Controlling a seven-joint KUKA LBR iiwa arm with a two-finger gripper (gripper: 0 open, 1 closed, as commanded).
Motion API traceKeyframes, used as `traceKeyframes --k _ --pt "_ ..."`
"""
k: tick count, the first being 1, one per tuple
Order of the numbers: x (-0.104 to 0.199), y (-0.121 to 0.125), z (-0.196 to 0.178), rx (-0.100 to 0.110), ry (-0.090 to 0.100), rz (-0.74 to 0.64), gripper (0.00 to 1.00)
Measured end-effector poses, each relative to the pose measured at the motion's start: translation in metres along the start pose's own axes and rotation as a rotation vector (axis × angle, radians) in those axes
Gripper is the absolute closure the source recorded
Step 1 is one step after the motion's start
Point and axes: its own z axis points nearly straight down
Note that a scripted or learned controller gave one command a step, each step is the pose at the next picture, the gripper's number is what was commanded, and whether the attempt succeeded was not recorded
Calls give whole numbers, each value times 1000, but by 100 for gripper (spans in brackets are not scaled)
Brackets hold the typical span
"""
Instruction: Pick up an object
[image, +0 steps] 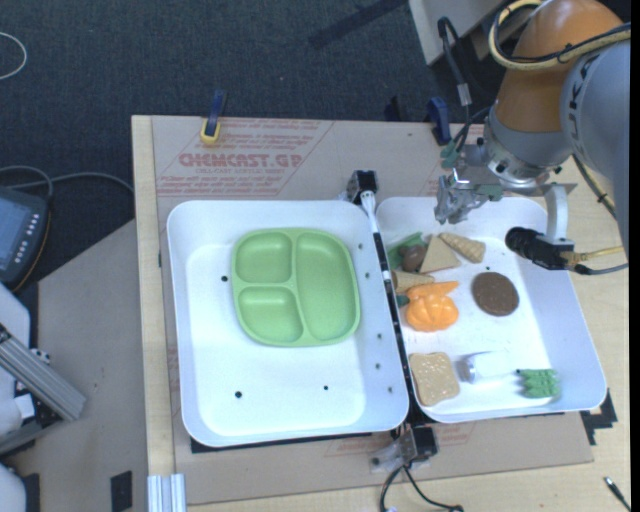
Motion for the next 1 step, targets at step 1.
traceKeyframes --k 1 --pt "-2 -6 -13 -3 0 1 100"
